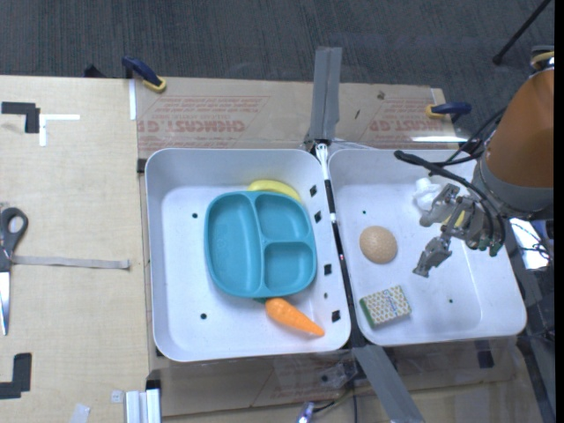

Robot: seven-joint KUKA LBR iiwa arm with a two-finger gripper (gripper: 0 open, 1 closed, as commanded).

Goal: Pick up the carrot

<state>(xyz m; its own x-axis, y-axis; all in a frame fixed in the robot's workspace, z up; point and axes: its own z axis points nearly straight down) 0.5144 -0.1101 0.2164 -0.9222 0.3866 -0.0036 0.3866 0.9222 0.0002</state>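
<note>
The orange carrot (293, 317) lies on its side near the front wall of the left bin (167, 263), just in front of the blue divided plate (261, 243). My gripper (432, 252) hangs over the middle of the right bin (493, 315), well to the right of the carrot and apart from it. It hovers just right of a tan egg-shaped object (379, 244). Nothing shows in the gripper.
A yellow item (275, 188) peeks out behind the plate. The right bin also holds a green-patterned block (385, 306) at the front and a white crumpled thing (426, 196) beside the wrist. The bins' shared wall (335, 245) lies between gripper and carrot. Scissors (9, 236) lie far left.
</note>
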